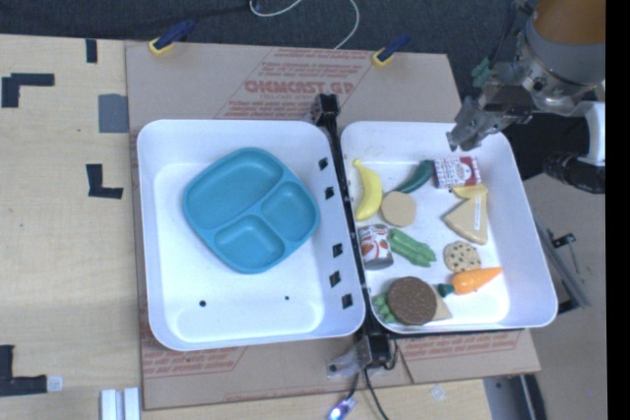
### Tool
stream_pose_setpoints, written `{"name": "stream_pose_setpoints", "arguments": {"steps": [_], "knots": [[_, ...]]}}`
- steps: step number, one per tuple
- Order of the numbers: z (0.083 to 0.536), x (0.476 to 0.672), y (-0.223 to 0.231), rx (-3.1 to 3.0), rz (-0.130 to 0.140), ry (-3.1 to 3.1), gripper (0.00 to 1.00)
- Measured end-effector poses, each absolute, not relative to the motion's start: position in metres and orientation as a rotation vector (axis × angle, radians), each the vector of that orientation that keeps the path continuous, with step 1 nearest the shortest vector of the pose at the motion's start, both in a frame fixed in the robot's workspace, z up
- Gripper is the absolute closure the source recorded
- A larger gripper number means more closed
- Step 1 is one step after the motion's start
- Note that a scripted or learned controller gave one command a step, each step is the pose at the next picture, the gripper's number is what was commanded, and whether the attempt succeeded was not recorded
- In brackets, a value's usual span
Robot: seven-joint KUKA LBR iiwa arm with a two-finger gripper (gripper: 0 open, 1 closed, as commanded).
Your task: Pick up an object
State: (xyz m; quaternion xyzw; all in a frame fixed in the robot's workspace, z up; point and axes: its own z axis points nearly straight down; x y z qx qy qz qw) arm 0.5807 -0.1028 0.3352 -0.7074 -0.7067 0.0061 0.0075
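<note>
My gripper point(471, 131) hangs over the far right corner of the right bin point(527, 241), just above a small red-and-white carton point(457, 172). Nothing shows between its fingers. In that bin lie a banana point(367, 190), a dark green pepper point(417, 177), a round tan cracker point(399, 210), a cheese wedge point(470, 216), a small can point(375, 246), a green pea pod point(411, 247), a cookie point(461, 257), a carrot point(475, 280) and a burger point(411, 301).
The left bin point(157, 241) holds a blue divided plate point(250, 209). A black divider with clips point(336, 211) runs between the bins. Both bins sit on cardboard point(285, 84) on the wooden bench. A white cable point(295, 5) lies behind.
</note>
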Motion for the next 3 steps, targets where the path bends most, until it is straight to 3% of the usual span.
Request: {"name": "stream_pose_setpoints", "arguments": {"steps": [1,2,3], "knots": [[0.246,0.564,-0.049,-2.208,0.012,-2.219,1.0],[0.389,0.548,-0.015,-2.22,-0.014,-2.234,1.0],[0.415,0.514,0.048,-2.211,-0.004,-2.231,1.0]]}}
